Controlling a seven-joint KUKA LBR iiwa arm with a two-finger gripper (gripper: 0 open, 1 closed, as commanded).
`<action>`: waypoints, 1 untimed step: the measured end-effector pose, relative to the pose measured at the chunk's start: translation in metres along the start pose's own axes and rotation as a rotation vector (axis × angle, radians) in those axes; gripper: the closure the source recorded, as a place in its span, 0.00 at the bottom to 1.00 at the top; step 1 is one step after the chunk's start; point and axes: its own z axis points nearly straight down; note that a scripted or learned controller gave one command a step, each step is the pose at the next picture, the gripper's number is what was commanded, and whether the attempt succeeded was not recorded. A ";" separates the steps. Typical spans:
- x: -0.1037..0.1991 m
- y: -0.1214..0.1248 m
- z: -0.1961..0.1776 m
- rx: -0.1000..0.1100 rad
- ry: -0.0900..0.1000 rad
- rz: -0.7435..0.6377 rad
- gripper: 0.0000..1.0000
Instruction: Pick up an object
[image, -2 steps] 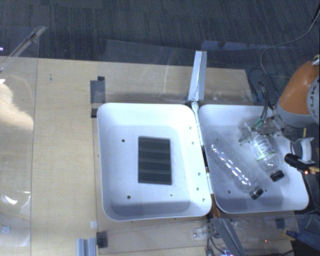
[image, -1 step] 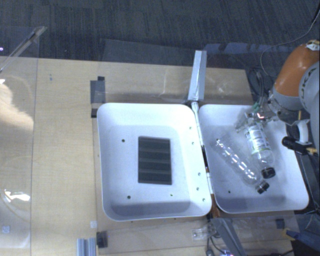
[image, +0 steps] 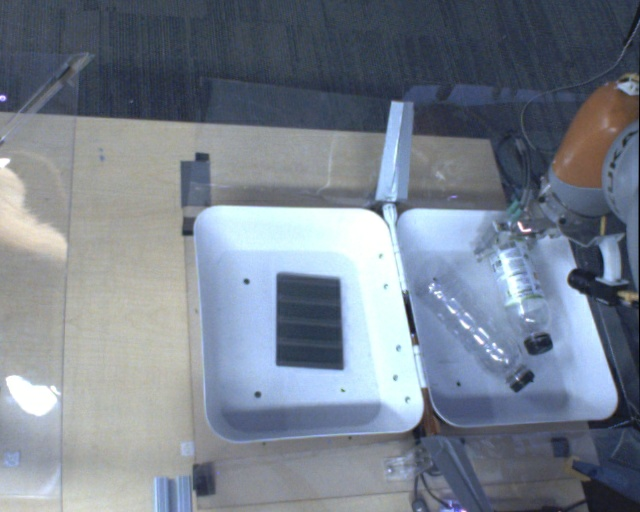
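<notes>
Camera view: gripper (image: 517, 226) low over right bin (image: 600, 395) far corner; jaw state cannot tell. Labelled clear bottle (image: 520, 285) just below jaws, neck toward them. Second clear bottle (image: 470, 325) below-left, near first. Risk: smooth round plastic rolls, slips out; neighbour gets nudged.

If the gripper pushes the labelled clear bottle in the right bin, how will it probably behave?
The labelled bottle lies on its side, so it would likely roll. It looks like clear thin plastic, probably light and slippery. It may bump the second bottle close beside it.
</notes>
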 end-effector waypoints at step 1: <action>0.000 0.000 0.000 0.000 0.000 0.000 0.00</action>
